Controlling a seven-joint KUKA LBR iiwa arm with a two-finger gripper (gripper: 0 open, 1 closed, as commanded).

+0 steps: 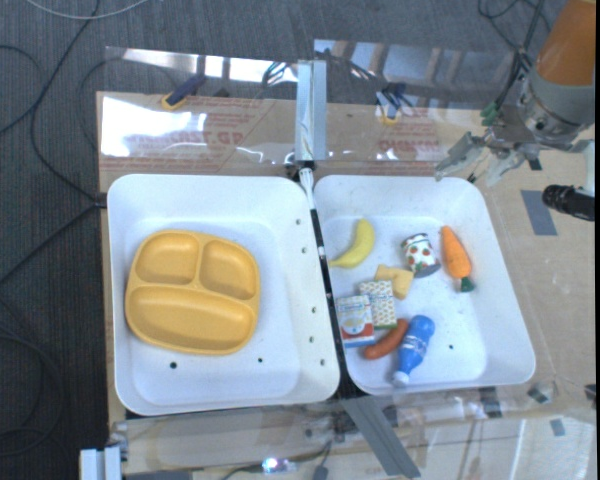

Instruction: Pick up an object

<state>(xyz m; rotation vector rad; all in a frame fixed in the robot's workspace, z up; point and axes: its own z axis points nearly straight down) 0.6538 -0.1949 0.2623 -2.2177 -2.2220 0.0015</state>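
The right bin [500, 298] holds several toy foods: a yellow banana [352, 245], an orange carrot [456, 256], a small white-and-red cup [417, 253], a pale cheese wedge [396, 280], a cracker box [379, 303], a small carton [355, 320], a red sausage [384, 341] and a blue bottle [413, 347] lying on its side. My gripper [477, 164] hangs above the bin's far right corner, past the rim. It is open, its fingers spread with nothing between them. It is well away from every object.
The left bin [280, 368] carries a yellow divided tray [192, 290]. A metal post [310, 108] rises behind the seam between the bins. Clear plastic sheeting [210, 133] covers the bench behind them.
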